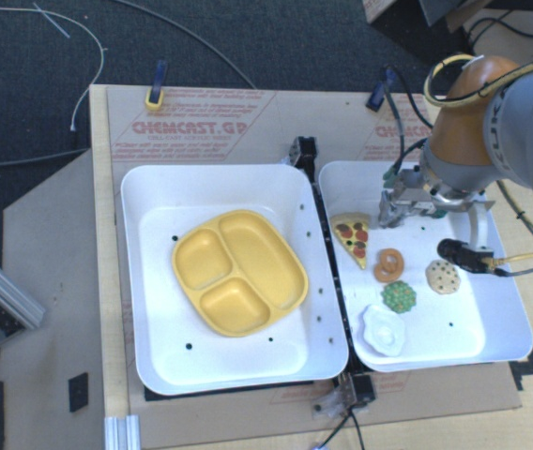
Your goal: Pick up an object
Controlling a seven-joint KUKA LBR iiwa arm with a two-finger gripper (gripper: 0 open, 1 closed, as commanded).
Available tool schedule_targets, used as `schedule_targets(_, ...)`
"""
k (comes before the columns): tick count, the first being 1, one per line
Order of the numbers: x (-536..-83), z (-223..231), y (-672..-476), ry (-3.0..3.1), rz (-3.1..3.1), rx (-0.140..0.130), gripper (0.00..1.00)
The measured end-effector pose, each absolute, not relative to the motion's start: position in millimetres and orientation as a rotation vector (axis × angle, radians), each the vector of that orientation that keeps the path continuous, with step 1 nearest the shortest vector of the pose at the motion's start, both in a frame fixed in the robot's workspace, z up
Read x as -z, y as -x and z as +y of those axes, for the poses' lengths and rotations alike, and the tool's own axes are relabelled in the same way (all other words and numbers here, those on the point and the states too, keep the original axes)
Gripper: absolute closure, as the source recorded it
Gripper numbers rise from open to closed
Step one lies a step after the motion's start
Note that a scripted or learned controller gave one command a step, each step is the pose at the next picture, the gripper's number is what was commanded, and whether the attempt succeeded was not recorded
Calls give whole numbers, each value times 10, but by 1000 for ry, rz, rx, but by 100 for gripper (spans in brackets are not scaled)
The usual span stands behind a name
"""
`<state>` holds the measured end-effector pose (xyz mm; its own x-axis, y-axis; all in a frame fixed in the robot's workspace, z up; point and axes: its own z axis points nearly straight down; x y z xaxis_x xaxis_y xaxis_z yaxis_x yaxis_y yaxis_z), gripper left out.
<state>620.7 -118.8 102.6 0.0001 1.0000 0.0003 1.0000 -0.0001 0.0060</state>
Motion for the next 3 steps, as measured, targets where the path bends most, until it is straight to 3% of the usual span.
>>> schedule_targets(2, -1967, -1113, -6114, -2217, 2220, -5, 100)
schedule_targets(3, -2172, -1109, -6125, -2218, 2221, -5, 100)
